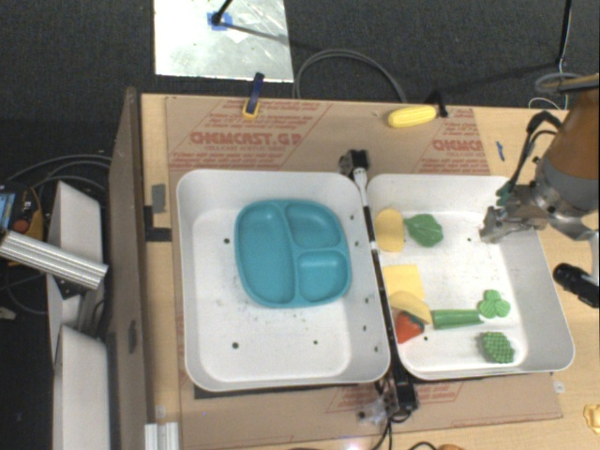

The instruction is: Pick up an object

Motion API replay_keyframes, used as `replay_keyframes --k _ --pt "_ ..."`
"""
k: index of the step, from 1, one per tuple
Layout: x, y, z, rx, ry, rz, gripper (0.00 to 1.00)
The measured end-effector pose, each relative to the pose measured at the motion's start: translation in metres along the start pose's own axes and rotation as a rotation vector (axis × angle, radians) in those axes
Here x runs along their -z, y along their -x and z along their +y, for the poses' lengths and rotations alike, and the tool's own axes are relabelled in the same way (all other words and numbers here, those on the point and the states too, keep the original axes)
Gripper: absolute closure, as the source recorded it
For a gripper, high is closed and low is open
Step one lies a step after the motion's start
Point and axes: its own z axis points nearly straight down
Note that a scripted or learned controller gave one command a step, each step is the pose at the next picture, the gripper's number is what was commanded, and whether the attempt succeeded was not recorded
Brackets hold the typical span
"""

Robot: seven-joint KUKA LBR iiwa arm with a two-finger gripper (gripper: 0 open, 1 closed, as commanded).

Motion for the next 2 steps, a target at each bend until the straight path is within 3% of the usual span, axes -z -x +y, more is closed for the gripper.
replay_keyframes --k 1,2 --pt "-0.006 -0.003 0.001 0.004 -0.005 0.003 0.0" --pt "-0.085 0.043 -0.036 -0.002 -0.014 0.003 0.0"
